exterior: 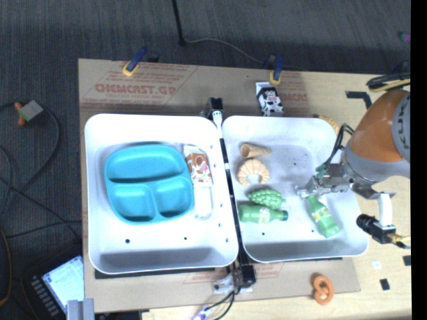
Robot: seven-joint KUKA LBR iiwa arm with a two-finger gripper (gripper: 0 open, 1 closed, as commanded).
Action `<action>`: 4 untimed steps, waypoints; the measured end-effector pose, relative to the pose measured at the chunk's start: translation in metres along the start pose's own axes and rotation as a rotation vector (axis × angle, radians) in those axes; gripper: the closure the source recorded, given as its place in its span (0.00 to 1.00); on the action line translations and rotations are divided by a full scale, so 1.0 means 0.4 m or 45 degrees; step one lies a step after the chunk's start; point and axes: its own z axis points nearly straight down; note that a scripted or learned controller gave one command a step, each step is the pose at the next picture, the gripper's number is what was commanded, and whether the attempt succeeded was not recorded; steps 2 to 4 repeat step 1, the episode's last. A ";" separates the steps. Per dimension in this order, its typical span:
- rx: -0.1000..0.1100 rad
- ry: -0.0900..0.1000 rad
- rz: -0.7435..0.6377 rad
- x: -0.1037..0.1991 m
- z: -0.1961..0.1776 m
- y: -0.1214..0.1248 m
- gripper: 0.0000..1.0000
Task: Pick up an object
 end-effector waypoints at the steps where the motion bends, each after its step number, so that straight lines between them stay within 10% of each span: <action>1: -0.004 -0.003 -0.002 0.200 -0.293 0.082 1.00; 4: -0.004 -0.003 -0.002 0.200 -0.293 0.082 1.00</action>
